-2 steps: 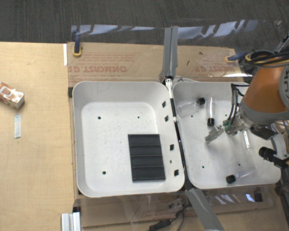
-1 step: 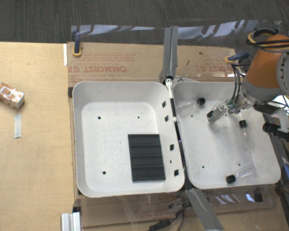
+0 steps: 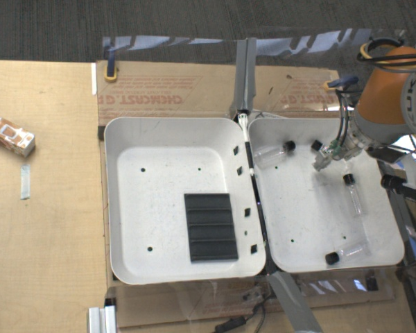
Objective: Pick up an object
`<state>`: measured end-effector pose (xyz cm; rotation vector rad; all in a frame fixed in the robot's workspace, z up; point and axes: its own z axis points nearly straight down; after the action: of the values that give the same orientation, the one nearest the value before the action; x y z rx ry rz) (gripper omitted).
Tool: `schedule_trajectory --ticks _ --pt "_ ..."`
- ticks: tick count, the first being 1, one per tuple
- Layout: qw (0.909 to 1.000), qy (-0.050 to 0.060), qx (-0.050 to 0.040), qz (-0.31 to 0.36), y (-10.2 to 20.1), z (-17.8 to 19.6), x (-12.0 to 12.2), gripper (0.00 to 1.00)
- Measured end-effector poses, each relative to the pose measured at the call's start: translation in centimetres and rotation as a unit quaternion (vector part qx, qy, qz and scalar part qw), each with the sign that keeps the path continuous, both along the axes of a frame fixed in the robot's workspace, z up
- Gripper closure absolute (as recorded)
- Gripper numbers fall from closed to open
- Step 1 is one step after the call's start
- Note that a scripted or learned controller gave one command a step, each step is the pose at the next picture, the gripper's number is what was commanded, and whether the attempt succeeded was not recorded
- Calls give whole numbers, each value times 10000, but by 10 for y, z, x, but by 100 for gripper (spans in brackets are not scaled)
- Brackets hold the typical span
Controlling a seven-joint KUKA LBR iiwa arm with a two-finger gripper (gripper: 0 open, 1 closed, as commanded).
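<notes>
**Fig. 1.** View from above, both bins.

My fingers [image 3: 324, 161] hang over the upper part of the right bin [image 3: 298, 268]. From this slant I cannot tell how far apart they stand, and I see nothing held between them.

(a) Nearest candidate: a clear tube [image 3: 354, 200] with a black cap [image 3: 347, 179], lying flat on the bin floor just to the lower right of my tip. I judge it light, rigid and smooth-walled. It is round, so it is likely to roll or squirt out under a pinch, and if it is glass it may crack.
- Best hold, in my judgement: across the body close to the cap, closing square to the long axis, where the darker and probably less slippery cap gives a stop.

(b) Two similar items lie in the same bin:
- a second tube [image 3: 270, 157] near the bin's left wall
- a third tube [image 3: 350, 250] in the lower corner

A small black piece [image 3: 316, 145], perhaps a loose cap, sits just beside my tip.

(c) In the left bin [image 3: 109, 186] lies a ribbed black block [image 3: 211, 226], flat, rectangular and matte. It looks stiff and heavier than the tubes. It is probably too broad across its face, so I would grip it by an edge or across a rib.

Both bins are glossy white plastic with rounded corners.
</notes>
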<state>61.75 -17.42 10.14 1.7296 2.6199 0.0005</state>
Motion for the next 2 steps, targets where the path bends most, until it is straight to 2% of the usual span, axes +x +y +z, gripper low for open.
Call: schedule_trajectory --ticks 1,2 --pt "10000 54 48 32 6 -1 -1 0" --pt "9998 23 30 210 -39 -7 42 0"
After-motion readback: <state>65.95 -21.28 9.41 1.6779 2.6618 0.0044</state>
